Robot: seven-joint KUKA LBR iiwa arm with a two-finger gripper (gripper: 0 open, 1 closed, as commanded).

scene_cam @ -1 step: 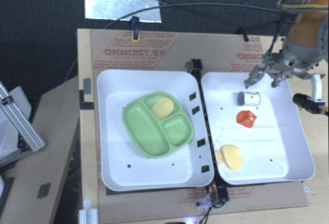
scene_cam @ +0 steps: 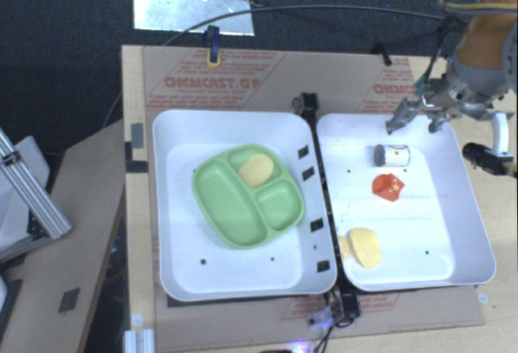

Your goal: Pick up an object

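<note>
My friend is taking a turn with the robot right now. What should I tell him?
Gripper: open, holding nothing, over the right bin's far edge.
Right bin: small white and grey cylinder lying closest to the gripper, red piece in the middle, yellow piece at the near side.
Left bin: green divided plate with a yellow piece in one section.
Done: nothing picked yet.
Left: grab one object.

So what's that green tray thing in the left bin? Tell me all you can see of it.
The green tray is a pale green divided plate, plastic by its look, roughly oval with rounded corners. Raised ridges split it into three compartments: one long one and two smaller ones. It lies flat, turned at an angle, on the floor of the left bin. A yellow piece sits in its upper small compartment. Nothing else touches it.
</note>
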